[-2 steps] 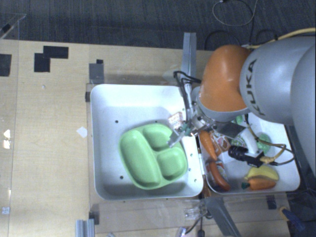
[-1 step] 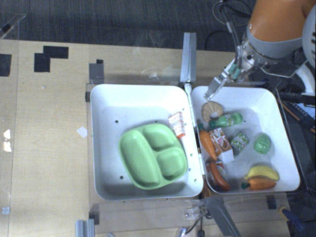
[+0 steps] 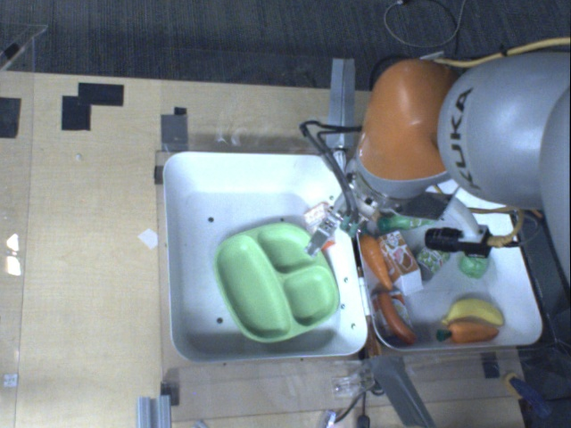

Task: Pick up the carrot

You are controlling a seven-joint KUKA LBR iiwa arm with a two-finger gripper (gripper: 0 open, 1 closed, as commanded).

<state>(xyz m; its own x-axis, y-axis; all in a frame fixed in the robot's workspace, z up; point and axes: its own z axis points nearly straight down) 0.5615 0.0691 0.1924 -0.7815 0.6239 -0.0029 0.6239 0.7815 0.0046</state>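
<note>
"KUKA" in dark capitals on grey arm (image 3: pixel 500 123) casing, letters partly cut off, running along arm. Print on small packet (image 3: pixel 401 259) in right bin unreadable.

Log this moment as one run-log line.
gripper: over left bin, at green tray edge | carrot: right bin, beside banana | grasp: not made

R bin (image 3: pixel 522 283) part-hidden under arm (image 3: pixel 482 123)
</note>
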